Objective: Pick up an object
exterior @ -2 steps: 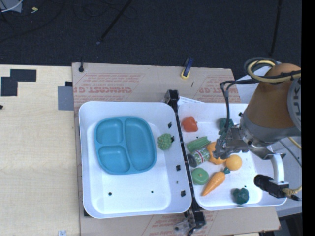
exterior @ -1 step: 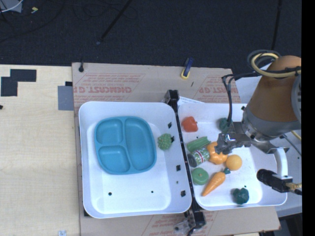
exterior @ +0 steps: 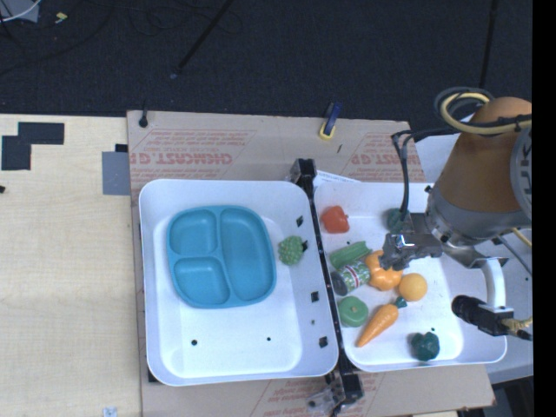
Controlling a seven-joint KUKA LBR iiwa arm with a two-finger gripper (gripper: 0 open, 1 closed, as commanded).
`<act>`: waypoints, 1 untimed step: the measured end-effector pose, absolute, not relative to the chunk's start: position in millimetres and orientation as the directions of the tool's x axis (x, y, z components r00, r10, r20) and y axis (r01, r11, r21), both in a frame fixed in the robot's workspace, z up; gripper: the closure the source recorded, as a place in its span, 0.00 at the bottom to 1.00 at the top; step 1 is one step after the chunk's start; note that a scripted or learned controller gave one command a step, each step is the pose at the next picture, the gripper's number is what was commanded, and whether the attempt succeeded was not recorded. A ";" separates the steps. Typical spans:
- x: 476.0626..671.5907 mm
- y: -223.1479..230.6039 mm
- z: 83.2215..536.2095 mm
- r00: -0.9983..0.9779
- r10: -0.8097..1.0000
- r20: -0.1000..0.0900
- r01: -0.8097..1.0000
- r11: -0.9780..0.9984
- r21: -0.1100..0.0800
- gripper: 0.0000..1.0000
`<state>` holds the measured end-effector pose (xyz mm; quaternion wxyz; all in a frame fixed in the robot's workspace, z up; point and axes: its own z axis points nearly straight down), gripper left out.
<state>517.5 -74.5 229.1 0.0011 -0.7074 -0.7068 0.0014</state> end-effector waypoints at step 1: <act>508.7 -59.5 224.5 -0.001 1.000 0.001 1.000 0.001 -0.005 1.00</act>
